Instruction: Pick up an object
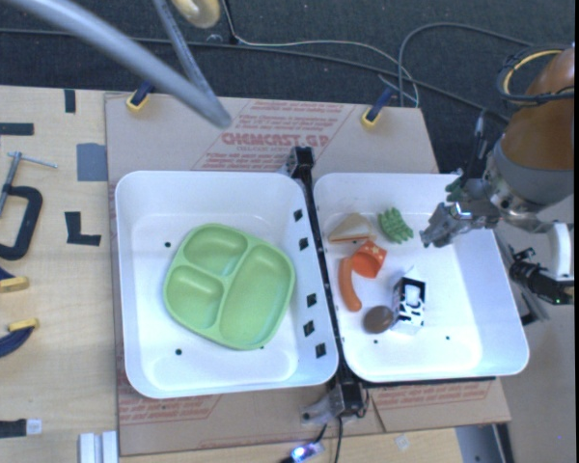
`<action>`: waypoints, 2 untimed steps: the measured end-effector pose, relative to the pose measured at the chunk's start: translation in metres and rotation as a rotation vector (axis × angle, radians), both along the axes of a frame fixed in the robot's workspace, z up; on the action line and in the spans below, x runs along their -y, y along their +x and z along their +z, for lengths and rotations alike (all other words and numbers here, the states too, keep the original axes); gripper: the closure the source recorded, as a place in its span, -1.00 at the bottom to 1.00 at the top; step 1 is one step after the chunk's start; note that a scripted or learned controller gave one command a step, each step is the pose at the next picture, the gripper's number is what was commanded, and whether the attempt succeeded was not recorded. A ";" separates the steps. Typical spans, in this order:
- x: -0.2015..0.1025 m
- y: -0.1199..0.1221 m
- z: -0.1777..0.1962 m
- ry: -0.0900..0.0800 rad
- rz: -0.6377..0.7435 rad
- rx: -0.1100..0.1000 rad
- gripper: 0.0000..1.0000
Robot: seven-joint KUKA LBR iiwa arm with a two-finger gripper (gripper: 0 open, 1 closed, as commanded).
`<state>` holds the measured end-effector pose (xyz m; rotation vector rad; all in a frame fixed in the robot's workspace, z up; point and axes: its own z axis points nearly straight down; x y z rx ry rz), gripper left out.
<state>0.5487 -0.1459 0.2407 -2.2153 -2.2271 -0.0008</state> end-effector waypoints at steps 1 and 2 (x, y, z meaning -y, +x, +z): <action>-0.056 0.005 0.007 0.001 0.001 0.000 1.00; -0.105 0.008 -0.008 0.000 0.000 -0.003 1.00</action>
